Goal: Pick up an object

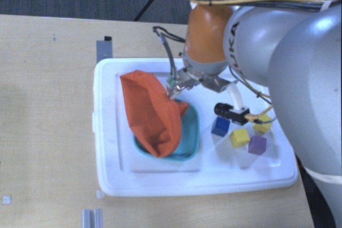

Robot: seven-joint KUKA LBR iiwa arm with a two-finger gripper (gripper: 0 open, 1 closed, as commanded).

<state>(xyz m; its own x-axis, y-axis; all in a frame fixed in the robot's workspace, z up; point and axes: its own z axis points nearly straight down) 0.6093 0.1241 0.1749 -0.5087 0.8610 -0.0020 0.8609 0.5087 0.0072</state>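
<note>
A dark carpeted floor lies beyond a pale wooden tabletop (48, 115), which carries a shallow white bin (101, 131). In the bin's left half an orange cloth (149, 115) lies draped over a teal dish (189, 131). A blue cube (220, 126), two yellow cubes (239, 138) and a purple cube (257, 144) cluster well apart from it on the right. The tool (173, 89) sits low at the cloth's upper right edge, touching it or just beside it. Whether it is wide, narrow or pinching fabric cannot be told, because the wrist hides it. The cloth looks like the likely target. Its long axis runs from the bin's far side toward the near side, slanting slightly to the view's right, with a flatter far end and a rounded, bunched near end resting in the dish. The main risk is a thin grip: a pinch taken at the very edge may catch only a single fold, and the limp fabric could slide out as the arm rises. The cloth could also snag the dish and drag or tip it, since most of it lies on that dish. A descent that lands slightly off could close on the dish rim instead.
</note>
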